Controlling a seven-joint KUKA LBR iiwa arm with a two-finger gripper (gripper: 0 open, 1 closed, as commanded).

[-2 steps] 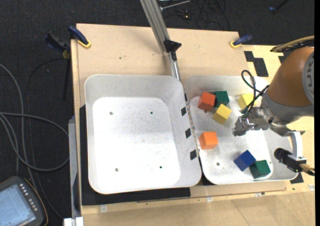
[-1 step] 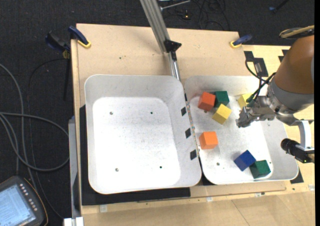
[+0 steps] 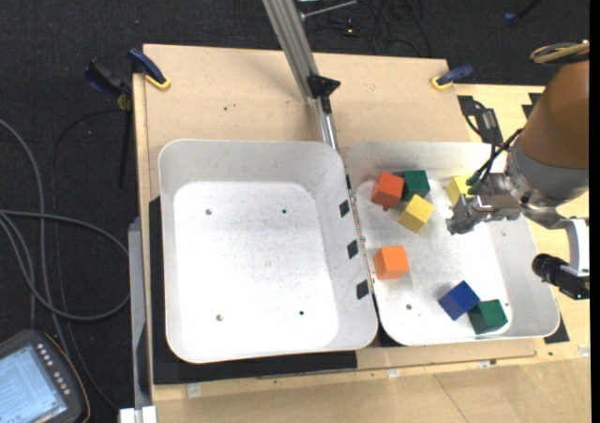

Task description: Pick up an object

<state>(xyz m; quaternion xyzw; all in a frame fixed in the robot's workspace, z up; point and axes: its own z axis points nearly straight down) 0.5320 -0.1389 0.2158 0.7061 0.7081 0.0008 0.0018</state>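
gripper [image 3: 461, 220] details are getting lost in a dark grey blur at the end of the arm [image 3: 562, 144], so whether it is spread or pressed together cannot be told from this angle. nothing is showing up as pinched in it. arm itself is running off the right edge, its orange band taking up the upper right corner. small yellow block [image 3: 457, 188] is sitting just above the gripper, partly covered by the wrist hardware and cables, so its full shape is hard to make out; contact with the gripper cannot be confirmed.

gripper is hanging over the right bin [image 3: 525, 266], near its upper middle. larger yellow block [image 3: 416, 213] is lying just to the left of the gripper, apart from it. dark green block [image 3: 415, 183] and orange block [image 3: 388, 189] are sitting further left and slightly up, touching or nearly touching each other. second orange block [image 3: 391, 262] is resting down-left of the gripper, near the bin's left wall. blue block [image 3: 459, 299] and another green block [image 3: 487, 315] are lying below the gripper, side by side near the bin's lower rim. left bin [image 3: 187, 224] is lying well to the left of the gripper.
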